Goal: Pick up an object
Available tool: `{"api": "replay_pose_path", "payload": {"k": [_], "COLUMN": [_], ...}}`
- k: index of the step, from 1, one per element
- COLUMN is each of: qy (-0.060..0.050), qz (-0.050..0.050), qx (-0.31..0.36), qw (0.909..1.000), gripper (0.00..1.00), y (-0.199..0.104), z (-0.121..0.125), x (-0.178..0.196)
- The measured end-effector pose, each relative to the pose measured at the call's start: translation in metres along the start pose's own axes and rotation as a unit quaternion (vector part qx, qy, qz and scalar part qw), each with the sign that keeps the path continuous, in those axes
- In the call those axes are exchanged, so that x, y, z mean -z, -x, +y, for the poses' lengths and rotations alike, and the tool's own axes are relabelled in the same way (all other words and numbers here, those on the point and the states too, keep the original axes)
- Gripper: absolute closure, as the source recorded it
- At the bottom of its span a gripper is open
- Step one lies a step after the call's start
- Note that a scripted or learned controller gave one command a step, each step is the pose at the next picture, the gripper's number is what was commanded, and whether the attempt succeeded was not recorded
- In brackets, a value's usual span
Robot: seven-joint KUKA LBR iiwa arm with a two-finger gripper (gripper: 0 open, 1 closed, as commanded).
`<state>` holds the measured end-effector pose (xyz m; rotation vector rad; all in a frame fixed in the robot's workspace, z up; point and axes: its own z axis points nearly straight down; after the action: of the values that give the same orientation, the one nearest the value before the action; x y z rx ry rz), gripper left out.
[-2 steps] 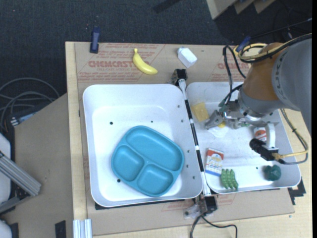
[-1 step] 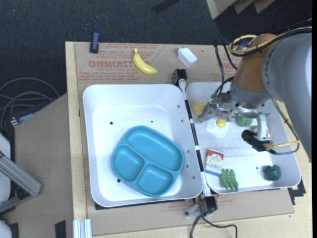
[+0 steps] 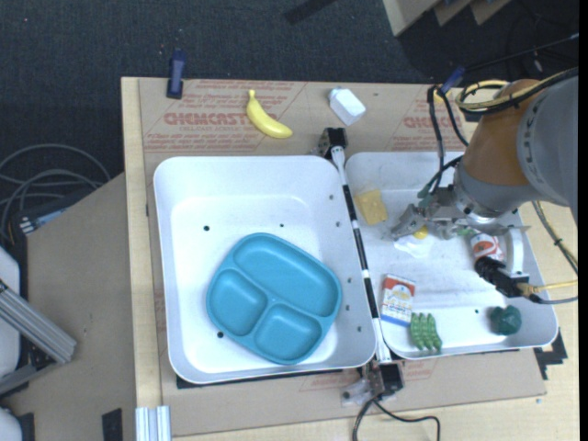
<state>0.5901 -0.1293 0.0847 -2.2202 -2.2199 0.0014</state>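
A: Dark carpet surrounds a cardboard-topped tabletop carrying 2 shallow white bins side by side. What sits where?

B: A blue divided plate lies in the left bin. The right bin holds a yellow block near its upper left, a small red and white carton, a green ridged piece just below that carton, and a dark teal lump at the lower right. A banana rests outside the bins, on the cardboard.

A: And the arm?

B: Its end effector hangs low over the middle of the right bin, with something small and yellow at its tip. I cannot tell whether it is spread or closed, or whether it grips anything.

A: How should the pick go?

B: I judge it best to descend straight, centre on 1 object, close fully, then lift slowly clear of the bin wall
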Motion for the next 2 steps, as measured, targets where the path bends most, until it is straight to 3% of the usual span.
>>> {"api": "replay_pose_path", "payload": {"k": [1,2], "qy": [0.003,0.002], "qz": [-0.001,-0.001], "qx": [0.0,0.0], "qw": [1.0,1.0], "gripper": [1.0,0.0], "y": [0.0002,0.0002], "z": [0.0015,0.0014], "x": [0.0117,0.0116]}}
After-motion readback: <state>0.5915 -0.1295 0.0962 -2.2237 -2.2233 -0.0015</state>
